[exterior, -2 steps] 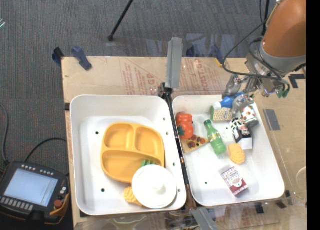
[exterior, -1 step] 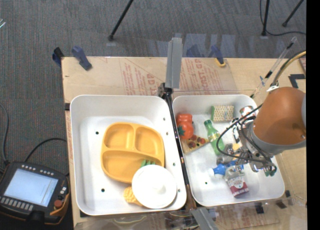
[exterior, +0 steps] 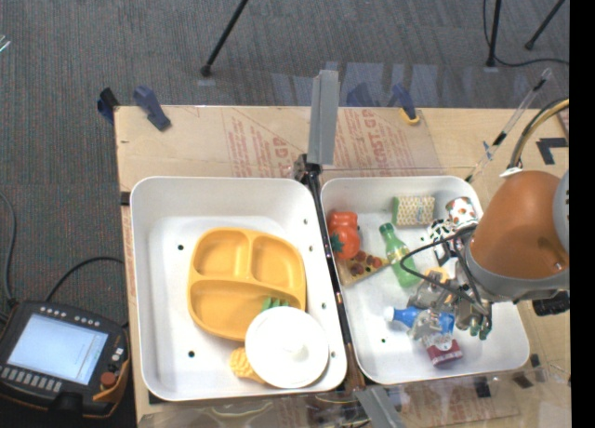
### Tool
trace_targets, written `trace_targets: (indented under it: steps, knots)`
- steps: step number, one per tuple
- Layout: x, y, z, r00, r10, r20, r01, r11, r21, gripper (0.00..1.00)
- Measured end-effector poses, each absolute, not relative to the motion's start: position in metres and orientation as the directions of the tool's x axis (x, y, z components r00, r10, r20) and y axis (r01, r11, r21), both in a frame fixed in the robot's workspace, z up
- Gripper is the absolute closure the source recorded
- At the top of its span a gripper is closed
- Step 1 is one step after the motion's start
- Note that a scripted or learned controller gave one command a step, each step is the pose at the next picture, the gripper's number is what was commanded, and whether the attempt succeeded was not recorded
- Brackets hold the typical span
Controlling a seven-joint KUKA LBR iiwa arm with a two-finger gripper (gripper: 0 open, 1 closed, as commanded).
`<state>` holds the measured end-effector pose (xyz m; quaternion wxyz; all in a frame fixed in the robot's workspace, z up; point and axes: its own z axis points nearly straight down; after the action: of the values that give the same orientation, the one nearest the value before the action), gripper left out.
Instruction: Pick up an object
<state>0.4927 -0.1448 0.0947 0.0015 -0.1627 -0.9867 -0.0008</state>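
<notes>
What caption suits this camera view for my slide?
Robot hand low over toys in the right bin; yellow tray in the left bin.

Even, fairly bright overhead light with no hard glare; the two white bins, left (exterior: pixel 158 231) and right (exterior: pixel 502 347), are the brightest areas yet still show soft grey shading along their inner walls. Shadows are faint and diffuse, the clearest a pale one beneath the yellow divided tray (exterior: pixel 244 279) and a darker patch under the arm (exterior: pixel 521 235). Focus is only moderate: small items in the right bin look soft and slightly smeared, and the grey carpet (exterior: pixel 112 26) shows grainy noise.
</notes>
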Motion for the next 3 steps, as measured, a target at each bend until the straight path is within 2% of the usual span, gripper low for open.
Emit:
trace_targets:
  steps: [1,2,3]
  knots:
    - [0.493,-0.144,0.095,-0.947,0.32,0.003,0.32,0.947,0.001,0.0]
    - [0.554,-0.08,0.087,-0.91,0.415,0.002,0.415,0.91,0.002,0.0]
    - [0.621,-0.115,0.088,-0.877,0.48,-0.002,0.48,0.877,0.001,0.0]
